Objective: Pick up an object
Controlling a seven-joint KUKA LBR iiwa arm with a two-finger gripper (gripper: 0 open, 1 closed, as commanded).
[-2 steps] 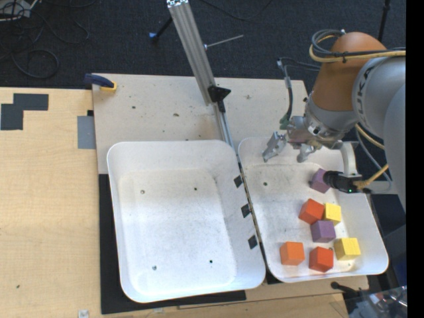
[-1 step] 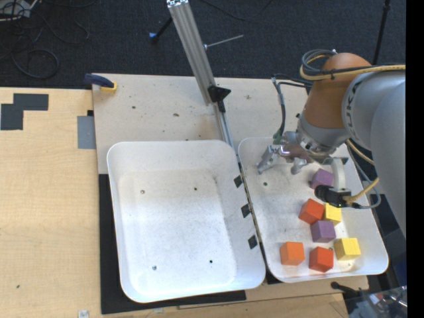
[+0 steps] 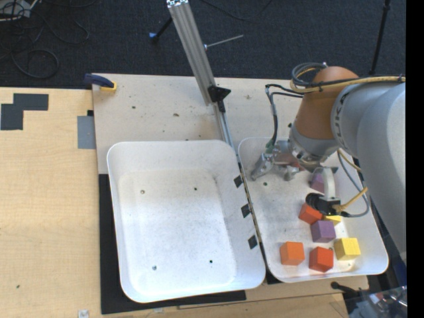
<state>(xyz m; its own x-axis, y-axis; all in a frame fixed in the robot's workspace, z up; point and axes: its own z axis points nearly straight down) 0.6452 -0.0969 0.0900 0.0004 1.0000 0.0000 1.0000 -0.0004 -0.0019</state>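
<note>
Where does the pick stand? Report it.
Done: the gripper is down in the right bin, at its upper end. In hand: no block shows between its fingers. Left: the whole pick; the orange block, red block, yellow block and purple block lie at the near end.
</note>
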